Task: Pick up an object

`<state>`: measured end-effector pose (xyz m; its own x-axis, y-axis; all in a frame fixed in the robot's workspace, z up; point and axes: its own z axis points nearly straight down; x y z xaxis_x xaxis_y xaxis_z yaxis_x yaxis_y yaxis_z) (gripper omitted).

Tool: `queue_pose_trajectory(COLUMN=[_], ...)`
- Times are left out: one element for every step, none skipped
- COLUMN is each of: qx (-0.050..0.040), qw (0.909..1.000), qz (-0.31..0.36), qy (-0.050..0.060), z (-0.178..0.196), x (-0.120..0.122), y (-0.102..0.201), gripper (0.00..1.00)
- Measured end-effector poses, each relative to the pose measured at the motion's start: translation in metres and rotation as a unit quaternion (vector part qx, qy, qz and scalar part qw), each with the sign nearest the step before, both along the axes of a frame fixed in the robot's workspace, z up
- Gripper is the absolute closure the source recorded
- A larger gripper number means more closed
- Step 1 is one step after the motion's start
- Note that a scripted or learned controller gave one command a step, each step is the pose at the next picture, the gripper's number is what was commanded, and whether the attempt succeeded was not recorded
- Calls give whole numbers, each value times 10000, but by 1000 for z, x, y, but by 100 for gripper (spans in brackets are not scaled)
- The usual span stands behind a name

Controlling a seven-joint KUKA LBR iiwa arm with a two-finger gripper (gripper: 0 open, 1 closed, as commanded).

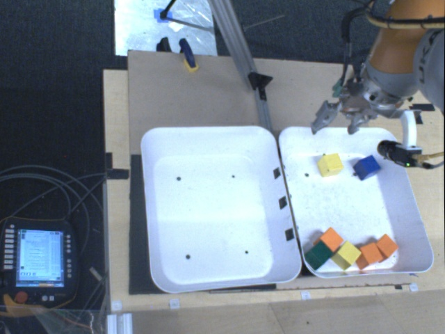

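Bench [208, 89], tan top, carries two shallow white bins side by side. Left bin [156, 152]: bare white floor with four small dark dots. Right bin [410, 207] holds all the blocks.

Grey arm [407, 40] with orange band comes in at the bench's far right corner, wrist above the right bin's far edge. Gripper [341, 120] hangs over that far rim, its two fingers spread apart, nothing between them. Not touching any block.

Blocks in the right bin, far half: yellow cube [330, 164] near the middle, blue cube [366, 166] just beside it toward the right wall, small gap between the two. Both lie a little nearer than the gripper.

Near edge of the right bin, a cluster packed together: orange cube [332, 239], green cube [318, 255] at the near left corner touching it, second yellow cube [345, 255] against both, then two more orange cubes [379, 249] running toward the near right corner.

A grey pole [233, 33] slants across the bench's far edge down to the gap between the bins. Handheld control pendant [38, 259] with lit screen sits off the bench's left, cables looping above it.
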<state>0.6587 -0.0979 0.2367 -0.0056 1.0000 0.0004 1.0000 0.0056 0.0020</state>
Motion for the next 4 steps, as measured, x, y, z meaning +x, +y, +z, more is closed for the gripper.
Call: queue_pose_trajectory(qx=[-2, -4, -7, -8], qw=[10000, 10000, 10000, 10000], qz=[0, 2, -7, -4], qy=[0, 28, 16, 7], z=[0, -60, -118, -130], x=[0, 6, 13, 14], y=[0, 2, -3, -3], gripper=[0, 0, 0, 0])
